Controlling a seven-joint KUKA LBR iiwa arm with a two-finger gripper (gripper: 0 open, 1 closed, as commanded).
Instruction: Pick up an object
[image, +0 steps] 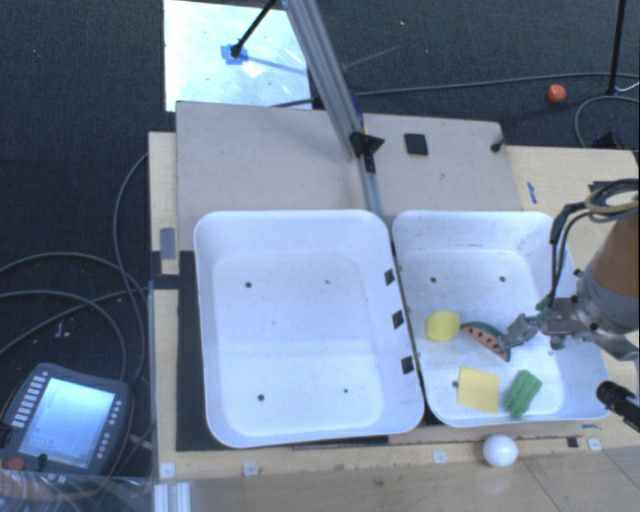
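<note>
Low in the right bin (478, 232), hand (518, 332) beside watermelon-slice toy (483, 337); grip impossible to tell.

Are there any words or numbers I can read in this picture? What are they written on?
No words or numbers can be read here.
The handheld screen by the bench glows, but whatever it displays is too blurred to read.
The small white tags along the bench's front edge are too small to tell whether they carry print.
The white bins and the toys, such as the yellow block, show no lettering.
</note>
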